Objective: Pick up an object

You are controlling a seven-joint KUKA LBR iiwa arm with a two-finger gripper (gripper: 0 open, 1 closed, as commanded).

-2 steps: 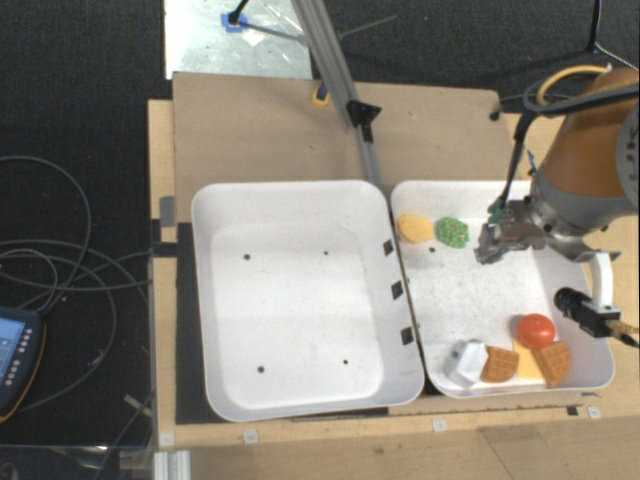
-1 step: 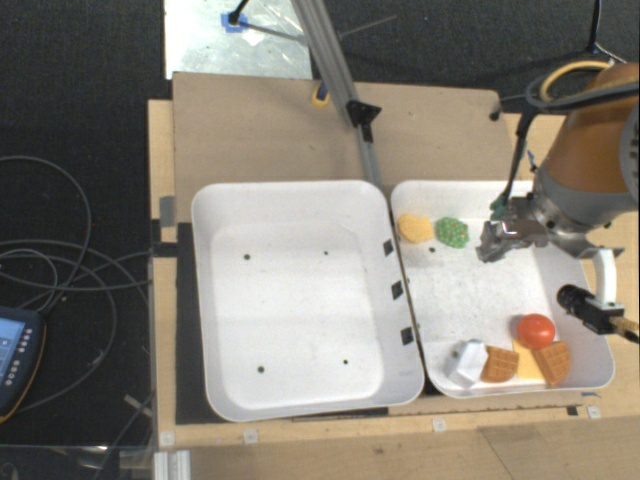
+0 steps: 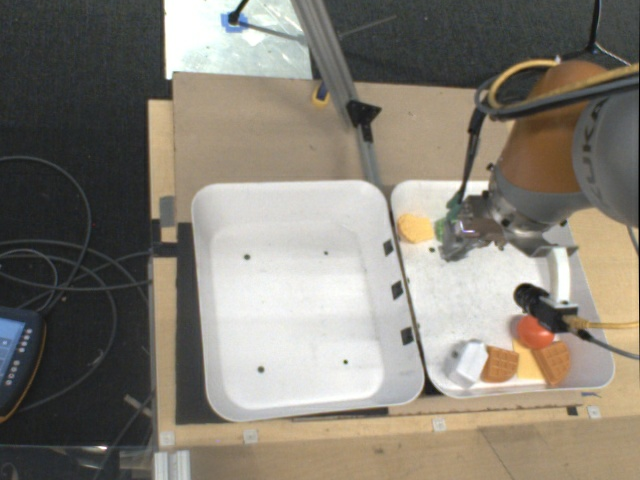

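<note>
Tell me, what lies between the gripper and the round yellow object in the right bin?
Nothing: in the camera view, only a short stretch of bare white bin floor separates the gripper from the round yellow object beside it.

The grey arm with its orange band (image 3: 560, 128) runs off the right edge and hides the far right part of the right shallow white bin (image 3: 440, 308).

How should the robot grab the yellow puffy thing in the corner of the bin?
Probably from straight above. The yellow piece lies low and rounded near the right bin's back-left corner, with walls close on two sides. The pincer is beside it, so closing across its narrower middle, fingers clear of the walls, looks safest.
</note>
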